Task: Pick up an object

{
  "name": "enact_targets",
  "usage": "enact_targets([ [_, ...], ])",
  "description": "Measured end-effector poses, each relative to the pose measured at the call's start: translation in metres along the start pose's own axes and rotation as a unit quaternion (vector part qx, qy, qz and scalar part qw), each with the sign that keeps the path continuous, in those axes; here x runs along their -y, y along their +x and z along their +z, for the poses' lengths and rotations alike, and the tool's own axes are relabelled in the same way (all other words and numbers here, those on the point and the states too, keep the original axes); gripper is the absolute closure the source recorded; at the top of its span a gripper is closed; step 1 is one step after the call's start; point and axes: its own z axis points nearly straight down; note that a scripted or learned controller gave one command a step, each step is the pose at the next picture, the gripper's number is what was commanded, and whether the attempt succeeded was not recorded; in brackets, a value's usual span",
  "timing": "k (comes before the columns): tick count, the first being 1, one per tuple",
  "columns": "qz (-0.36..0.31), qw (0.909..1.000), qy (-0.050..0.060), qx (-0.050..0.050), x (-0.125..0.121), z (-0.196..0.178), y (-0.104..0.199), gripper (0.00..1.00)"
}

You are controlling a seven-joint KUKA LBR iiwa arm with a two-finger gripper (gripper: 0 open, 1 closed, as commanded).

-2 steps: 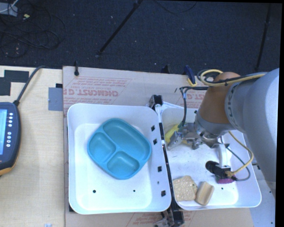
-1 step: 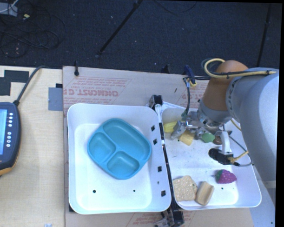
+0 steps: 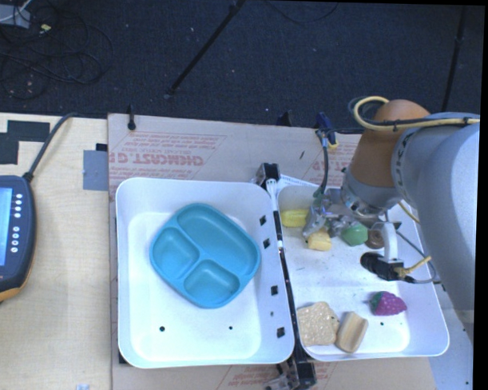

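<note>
Gripper (image 3: pixel 323 225) lowered into the right bin (image 3: pixel 430 345), just above a small yellow piece (image 3: pixel 319 242); whether it is open or closed cannot be told. A yellow block (image 3: pixel 293 218) and green object (image 3: pixel 355 233) lie close on either side. Risk, as judged: crowding near the divider (image 3: pixel 275 255) may deflect the descent, nudging the piece away ungrasped

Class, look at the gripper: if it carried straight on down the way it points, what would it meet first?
Probably the small yellow block just below the gripper in the right bin; depth is unclear from this slant.
</note>
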Motion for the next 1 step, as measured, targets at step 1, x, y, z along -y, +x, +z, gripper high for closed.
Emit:
enact_targets([
  [1,0.001,1.0000,-0.005,-0.001,0.0168,-0.0961,0.0493,1.00],
])
